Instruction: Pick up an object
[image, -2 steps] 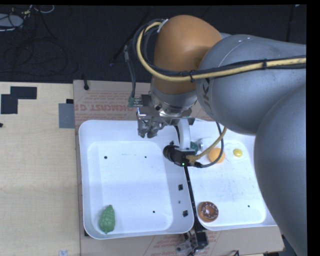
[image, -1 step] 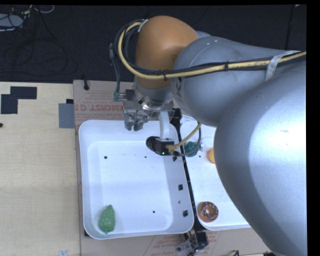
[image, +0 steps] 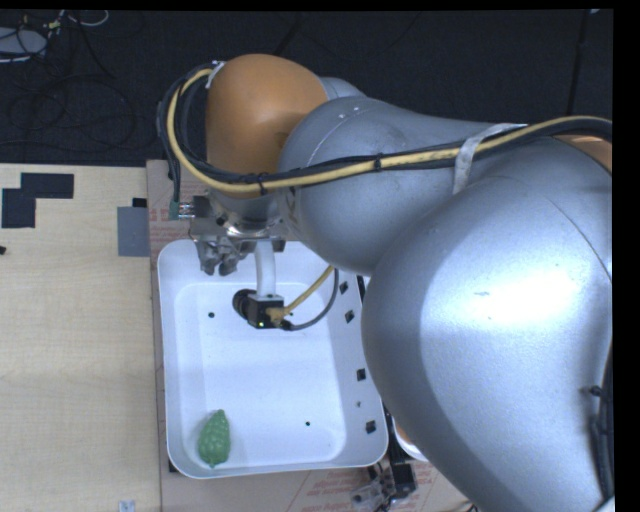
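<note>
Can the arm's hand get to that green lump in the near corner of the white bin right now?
Probably yes. The green lump lies alone in the bin, with bare floor between it and the hand at the far end.

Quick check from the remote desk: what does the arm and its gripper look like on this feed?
The arm is bulky, glossy grey, with a rounded orange band above the wrist. Yellow and black cables run along it. The gripper is small grey metal.
</note>
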